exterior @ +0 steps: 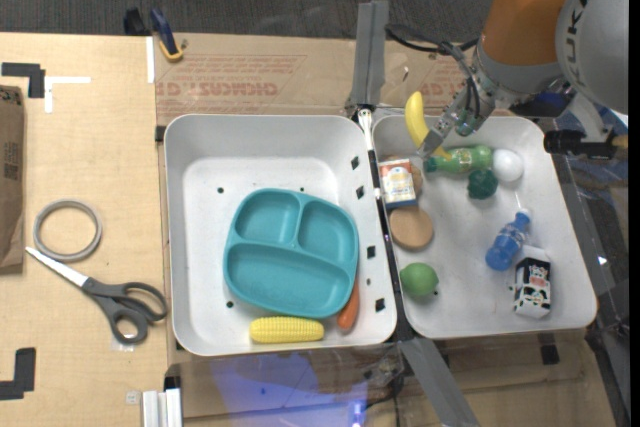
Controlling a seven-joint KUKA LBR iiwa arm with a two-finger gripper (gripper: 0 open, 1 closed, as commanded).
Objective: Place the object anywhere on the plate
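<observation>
A: So where does the end effector (pixel 447 129) stand?

B: Low over the far part of the right bin (pixel 560 215), its tips just beside the yellow banana (pixel 415 117) and right above the near end of the green bottle (pixel 460 160). Whether it is open or closed I cannot tell; the tips are too small and dark against the bin wall, and nothing clearly sits between them.

A: And the object to be moved?

B: The task doesn't name it. Judging by where the arm is, it is the banana or the green bottle, both lying in the right bin, well away from the teal plate (pixel 292 253) in the left bin (pixel 200 215).

A: How should the pick go?

B: I'd settle on one item and come straight down across its narrow width. The small carton (pixel 399 182) and the dark green ball (pixel 482 183) lie close to the bottle, so a slanted approach could nudge them. The bottle is round and may roll; the banana rests near the bin wall, which leaves little room for the outer tip.

A: Then the transfer?

B: Lift well clear of the divider between the bins, travel toward the plate, and release over one of its compartments, away from the corn cob (pixel 286 329) just beside the plate's near rim.
</observation>
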